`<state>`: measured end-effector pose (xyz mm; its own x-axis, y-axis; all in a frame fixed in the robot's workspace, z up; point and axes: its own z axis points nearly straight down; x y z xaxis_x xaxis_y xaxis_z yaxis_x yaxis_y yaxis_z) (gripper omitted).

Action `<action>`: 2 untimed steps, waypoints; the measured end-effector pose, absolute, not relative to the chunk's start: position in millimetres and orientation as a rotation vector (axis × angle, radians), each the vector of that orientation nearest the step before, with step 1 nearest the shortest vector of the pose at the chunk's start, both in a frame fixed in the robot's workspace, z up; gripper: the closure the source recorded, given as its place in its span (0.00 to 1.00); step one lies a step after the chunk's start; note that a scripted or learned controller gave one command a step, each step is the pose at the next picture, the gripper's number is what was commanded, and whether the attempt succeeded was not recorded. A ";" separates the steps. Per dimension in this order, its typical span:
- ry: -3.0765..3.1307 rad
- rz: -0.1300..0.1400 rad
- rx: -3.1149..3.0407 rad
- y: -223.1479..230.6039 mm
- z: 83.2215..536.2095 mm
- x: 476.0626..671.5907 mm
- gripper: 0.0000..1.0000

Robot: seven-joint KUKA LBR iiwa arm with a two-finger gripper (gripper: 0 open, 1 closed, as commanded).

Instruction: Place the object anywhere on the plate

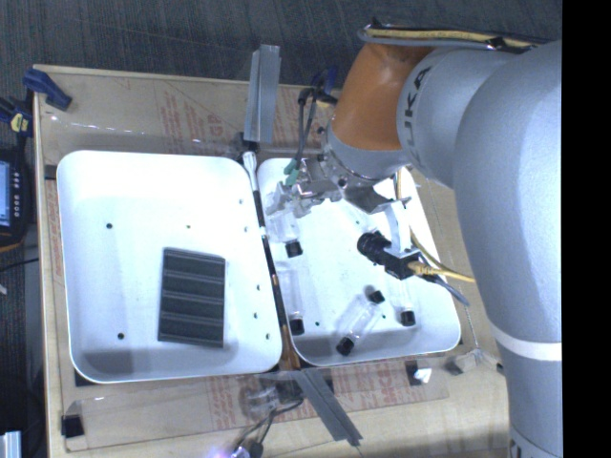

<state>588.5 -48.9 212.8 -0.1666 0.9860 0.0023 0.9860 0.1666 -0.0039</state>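
Grey arm (496,179) looms nearest, gripper (304,187) at twelve o'clock of the right bin (434,337); its opening: cannot tell. Clear bottles (358,324) look light, slippery; grip mid-body. Ridged plate (192,297) lies nine o'clock.

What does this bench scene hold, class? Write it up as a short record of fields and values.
left bin: holds a dark ribbed plate, lying flat toward the near side
right bin: holds several small clear objects with black caps
arm: grey with orange band, reaching over the right bin's far end
gripper: low over the right bin's far left corner; finger state unclear
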 end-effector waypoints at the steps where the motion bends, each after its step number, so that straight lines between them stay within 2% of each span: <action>1: -2.589 0.005 -1.771 30.9 190.4 476.2 1.00; 2: -2.355 0.005 -2.075 192.5 242.7 476.3 1.00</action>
